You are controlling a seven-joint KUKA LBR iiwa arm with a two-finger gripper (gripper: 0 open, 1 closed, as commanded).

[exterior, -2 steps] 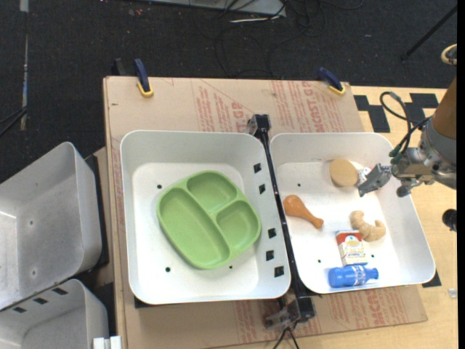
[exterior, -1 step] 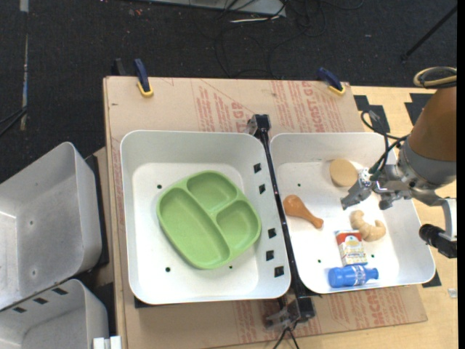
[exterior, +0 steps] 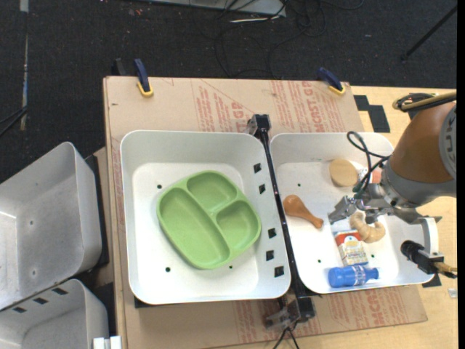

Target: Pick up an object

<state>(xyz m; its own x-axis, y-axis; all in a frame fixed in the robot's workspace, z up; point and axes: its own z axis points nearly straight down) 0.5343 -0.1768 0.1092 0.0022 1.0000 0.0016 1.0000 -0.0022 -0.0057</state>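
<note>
The right bin (exterior: 312,155) holds several objects. A round tan piece (exterior: 344,171) lies toward the back and a brown drumstick-shaped piece (exterior: 301,210) sits left of centre. Nearer the front are a red and white tube (exterior: 352,251), a blue bottle (exterior: 352,275) at the front wall, and a pale curled piece (exterior: 373,230). My gripper (exterior: 357,211) hangs over the middle of this bin, just above the tube's top end and the curled piece and right of the drumstick. The grey arm with its orange band (exterior: 429,147) comes in from the right. Nothing shows in the gripper's grasp.
The left bin (exterior: 138,195) contains a green divided plate (exterior: 209,218). A black divider rail (exterior: 270,195) runs between the bins. A black cable loops over the right bin's back corner (exterior: 361,145). Spare white bins (exterior: 43,224) stand off the bench at far left.
</note>
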